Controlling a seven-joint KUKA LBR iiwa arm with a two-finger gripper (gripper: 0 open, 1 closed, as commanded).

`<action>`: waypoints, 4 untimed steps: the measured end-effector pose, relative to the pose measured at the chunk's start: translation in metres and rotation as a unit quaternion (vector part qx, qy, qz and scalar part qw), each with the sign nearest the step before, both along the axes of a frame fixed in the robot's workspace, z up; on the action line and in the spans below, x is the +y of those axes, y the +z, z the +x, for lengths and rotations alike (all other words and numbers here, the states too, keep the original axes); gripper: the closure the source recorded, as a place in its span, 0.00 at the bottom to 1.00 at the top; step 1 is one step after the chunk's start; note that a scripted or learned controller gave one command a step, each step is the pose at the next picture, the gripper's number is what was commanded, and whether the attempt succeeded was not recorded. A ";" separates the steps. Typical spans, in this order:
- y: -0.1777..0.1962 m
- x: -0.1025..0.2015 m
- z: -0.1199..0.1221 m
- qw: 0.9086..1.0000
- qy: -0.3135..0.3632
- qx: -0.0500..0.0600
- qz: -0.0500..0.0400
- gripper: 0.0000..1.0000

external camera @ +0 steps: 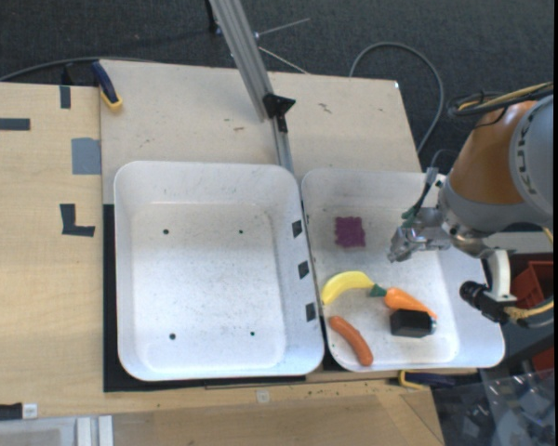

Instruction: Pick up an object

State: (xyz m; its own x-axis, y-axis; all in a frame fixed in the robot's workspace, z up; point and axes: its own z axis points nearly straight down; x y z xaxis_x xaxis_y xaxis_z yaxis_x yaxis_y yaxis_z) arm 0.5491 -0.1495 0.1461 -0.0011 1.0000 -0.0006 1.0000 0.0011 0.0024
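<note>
Lying in the right bin point(465, 347), purple block point(350, 231) toward its far left part; nearer the front from the block, banana point(346, 285), carrot point(408, 299), black block point(412, 323), orange sausage point(352, 339). Gripper point(402, 245) hung just right of the purple block, holding nothing; finger spread impossible to tell. Left bin point(130, 249) beside.

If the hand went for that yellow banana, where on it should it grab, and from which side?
Probably the middle of the banana, coming straight down from above. It lies flat in the right bin as a narrow arc, so fingers could close across its width. Its right tip sits close to the carrot, so the middle offers more room.
</note>
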 end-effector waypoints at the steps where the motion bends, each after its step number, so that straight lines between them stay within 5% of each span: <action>1: 0.060 -0.006 0.007 1.000 0.000 -0.001 -0.001 1.00; 2: 0.078 -0.005 0.008 1.000 0.000 0.001 0.000 1.00; 4: 0.079 0.090 0.037 1.000 0.002 0.002 0.001 1.00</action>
